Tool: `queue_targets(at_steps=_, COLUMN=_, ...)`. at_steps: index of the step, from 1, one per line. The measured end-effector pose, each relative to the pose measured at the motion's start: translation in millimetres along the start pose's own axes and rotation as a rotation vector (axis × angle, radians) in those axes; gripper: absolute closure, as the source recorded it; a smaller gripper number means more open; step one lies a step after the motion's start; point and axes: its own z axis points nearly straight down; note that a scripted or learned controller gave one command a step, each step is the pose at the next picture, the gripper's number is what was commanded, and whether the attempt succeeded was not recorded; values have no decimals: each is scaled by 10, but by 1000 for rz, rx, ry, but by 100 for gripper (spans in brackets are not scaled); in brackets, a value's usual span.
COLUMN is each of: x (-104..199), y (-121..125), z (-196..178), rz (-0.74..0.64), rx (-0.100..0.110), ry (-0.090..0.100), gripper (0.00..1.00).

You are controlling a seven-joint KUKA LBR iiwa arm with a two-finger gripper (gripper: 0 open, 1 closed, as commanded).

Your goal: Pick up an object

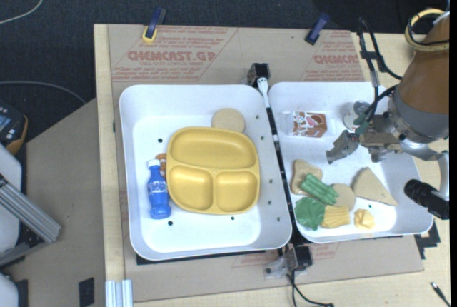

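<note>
- Your gripper hangs over the right bin; its fingers look spread apart, though blurred, with nothing between them.
- The toy food pile lies just below it, apart.

On the surface two bins sit side by side, the left bin touching the right bin. In the left bin a divided plate lies mid-bin, a bottle just beside its left edge and a round cookie at its far edge. In the right bin a packet lies toward the far side, and toast, beans, corn and a wedge cluster near the near edge.
</note>
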Motion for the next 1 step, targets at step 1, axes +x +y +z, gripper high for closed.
queue_targets(at_steps=1, x=0, y=23, z=-55, rz=-2, rx=-12, ry=-1, gripper=0)
